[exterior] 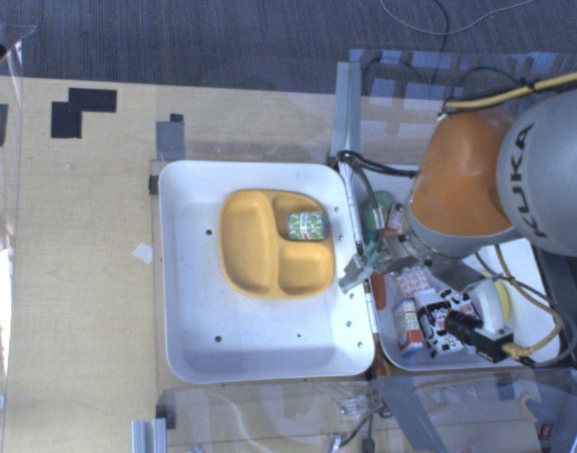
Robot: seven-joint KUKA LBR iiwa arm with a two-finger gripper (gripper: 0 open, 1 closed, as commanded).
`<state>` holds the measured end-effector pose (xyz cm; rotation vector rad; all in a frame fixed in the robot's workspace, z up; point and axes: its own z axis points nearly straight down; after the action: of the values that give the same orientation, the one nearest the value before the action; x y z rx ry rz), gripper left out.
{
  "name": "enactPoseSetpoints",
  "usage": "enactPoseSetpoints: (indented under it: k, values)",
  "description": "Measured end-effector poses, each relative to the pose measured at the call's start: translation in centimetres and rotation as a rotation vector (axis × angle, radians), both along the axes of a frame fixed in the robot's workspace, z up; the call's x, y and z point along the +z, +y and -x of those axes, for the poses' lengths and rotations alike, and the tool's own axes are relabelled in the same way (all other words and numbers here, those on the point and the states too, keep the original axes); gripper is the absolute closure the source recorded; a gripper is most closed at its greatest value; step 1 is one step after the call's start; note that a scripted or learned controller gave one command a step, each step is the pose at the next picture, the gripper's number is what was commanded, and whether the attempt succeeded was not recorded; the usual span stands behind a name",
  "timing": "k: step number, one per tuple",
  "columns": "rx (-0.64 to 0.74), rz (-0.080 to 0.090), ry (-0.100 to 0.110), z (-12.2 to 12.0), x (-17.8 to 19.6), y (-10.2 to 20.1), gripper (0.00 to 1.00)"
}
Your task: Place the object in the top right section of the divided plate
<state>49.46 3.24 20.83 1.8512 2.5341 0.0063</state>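
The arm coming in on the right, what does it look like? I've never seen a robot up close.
The arm is thick and rounded, with a smooth grey metallic shell bearing "KUKA" in dark letters. Above the wrist sits a glossy orange band. A yellow cable runs across its top, with black cables beside it. At the end sits a small grey metal gripper, with wiring bundled behind it.

pale wooden bench (80,281), dark grey carpet (194,26)
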Motion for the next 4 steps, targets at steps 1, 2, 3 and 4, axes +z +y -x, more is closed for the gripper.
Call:
enactPoseSetpoints:
  k: [1,2,3,4]
  values:
    - [0.000,0.000,0.000,0.00,0.00,0.00,0.00]
    - [0.000,0.000,0.000,0.00,0.00,0.00,0.00]
    - [0.000,0.000,0.000,0.00,0.00,0.00,0.00]
    - [0.000,0.000,0.000,0.00,0.00,0.00,0.00]
